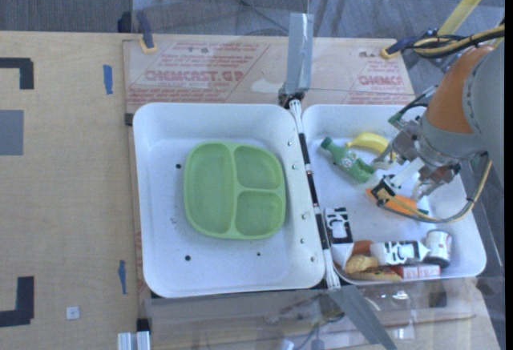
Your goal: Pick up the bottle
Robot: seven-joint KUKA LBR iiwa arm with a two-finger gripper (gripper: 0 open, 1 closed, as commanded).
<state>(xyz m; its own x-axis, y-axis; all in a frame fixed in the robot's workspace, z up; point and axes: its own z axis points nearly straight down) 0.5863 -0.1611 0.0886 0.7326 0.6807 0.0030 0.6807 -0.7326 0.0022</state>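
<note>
The green bottle [348,160] lies on its side in the upper left part of the right bin [473,236], its cap pointing up and left. My gripper [407,187] hangs low over the middle of that bin, just right of the bottle's base and apart from it. It sits directly over an orange carrot [401,205]. The grey arm with its orange band [455,96] comes in from the right.
A yellow banana [370,142] lies just above the bottle's base. Along the right bin's front edge lie a black-and-white tube [401,251], a white cup [438,243] and a bread-like item [362,263]. The left bin [160,260] holds a green divided plate [235,189].
</note>
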